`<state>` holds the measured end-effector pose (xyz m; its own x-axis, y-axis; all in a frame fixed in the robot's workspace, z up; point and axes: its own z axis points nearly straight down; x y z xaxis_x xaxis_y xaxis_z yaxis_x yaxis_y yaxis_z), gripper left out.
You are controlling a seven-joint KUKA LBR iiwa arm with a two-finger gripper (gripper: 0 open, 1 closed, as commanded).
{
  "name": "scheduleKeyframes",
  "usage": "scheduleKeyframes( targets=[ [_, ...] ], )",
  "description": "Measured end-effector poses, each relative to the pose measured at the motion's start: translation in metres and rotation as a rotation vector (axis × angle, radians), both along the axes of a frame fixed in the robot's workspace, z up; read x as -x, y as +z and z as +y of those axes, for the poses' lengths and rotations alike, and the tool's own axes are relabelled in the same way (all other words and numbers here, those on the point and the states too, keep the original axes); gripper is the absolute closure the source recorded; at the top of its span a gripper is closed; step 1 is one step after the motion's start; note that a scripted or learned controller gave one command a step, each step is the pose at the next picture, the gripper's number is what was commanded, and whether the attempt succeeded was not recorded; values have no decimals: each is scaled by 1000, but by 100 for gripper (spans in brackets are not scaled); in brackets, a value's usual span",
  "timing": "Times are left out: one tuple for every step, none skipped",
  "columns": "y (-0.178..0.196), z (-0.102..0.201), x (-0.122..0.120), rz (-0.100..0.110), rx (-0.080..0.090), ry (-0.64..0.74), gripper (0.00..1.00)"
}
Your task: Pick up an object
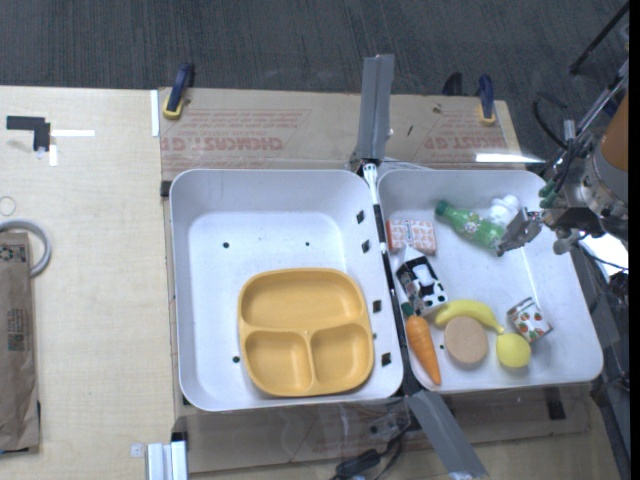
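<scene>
- Nearest me, the left bin (pixel 200 298) holds a yellow divided plate (pixel 305 330) with 3 compartments.
- In the right bin (pixel 575 298) lie a carrot (pixel 423 348), banana (pixel 468 313), lemon (pixel 513 351), round biscuit (pixel 466 341), small printed carton (pixel 529 320) and green bottle (pixel 468 222).
- The gripper (pixel 520 233) hangs over that bin's far right, beside the bottle, fingers spread, holding nothing.
- Beyond, brown cardboard (pixel 250 130) shows mirrored red lettering I can't read.

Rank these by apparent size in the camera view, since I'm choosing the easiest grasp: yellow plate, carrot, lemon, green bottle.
1. yellow plate, by far the largest.
2. green bottle and carrot: they look about equal in length, so I won't separate them.
3. lemon, the smallest.
</scene>
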<state>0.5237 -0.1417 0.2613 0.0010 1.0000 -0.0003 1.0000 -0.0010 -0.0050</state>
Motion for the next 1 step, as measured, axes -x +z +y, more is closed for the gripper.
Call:
scheduleKeyframes(
  targets=[
    [-172,11,45,-1,-2,56,0]
  ],
)
